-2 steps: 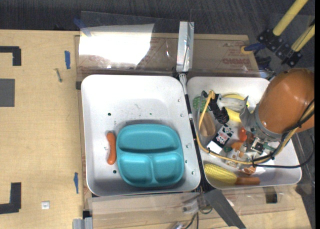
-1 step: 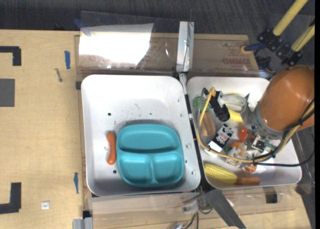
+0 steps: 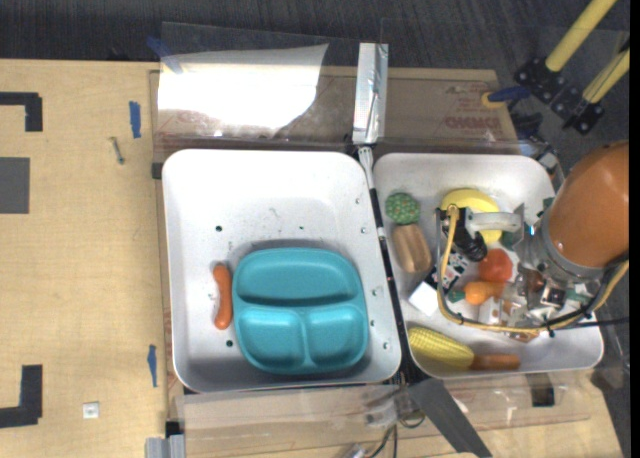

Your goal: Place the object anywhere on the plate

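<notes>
Desk carries 2 white bins; teal 3-compartment plastic plate (image 3: pixel 300 308) sits left, unloaded. Tool (image 3: pixel 497 286) low in right bin among toy food; grip state: cannot tell. Placing not yet done.
</notes>
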`<state>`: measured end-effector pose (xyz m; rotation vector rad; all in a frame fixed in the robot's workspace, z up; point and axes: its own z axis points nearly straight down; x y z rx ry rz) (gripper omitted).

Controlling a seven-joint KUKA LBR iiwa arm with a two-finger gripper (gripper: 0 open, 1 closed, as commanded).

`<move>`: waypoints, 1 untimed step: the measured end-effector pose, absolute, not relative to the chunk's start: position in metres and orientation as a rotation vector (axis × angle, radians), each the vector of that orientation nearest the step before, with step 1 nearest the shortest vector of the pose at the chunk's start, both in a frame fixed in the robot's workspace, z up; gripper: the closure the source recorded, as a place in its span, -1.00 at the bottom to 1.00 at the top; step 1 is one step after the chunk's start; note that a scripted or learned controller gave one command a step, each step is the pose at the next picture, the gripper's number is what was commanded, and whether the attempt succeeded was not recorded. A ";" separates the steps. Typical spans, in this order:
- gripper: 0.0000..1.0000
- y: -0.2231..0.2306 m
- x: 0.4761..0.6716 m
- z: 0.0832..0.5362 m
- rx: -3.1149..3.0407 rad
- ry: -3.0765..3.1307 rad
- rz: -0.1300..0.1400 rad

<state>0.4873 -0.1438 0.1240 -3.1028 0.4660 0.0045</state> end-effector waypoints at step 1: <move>1.00 -0.060 0.526 0.186 -3.107 0.424 -0.005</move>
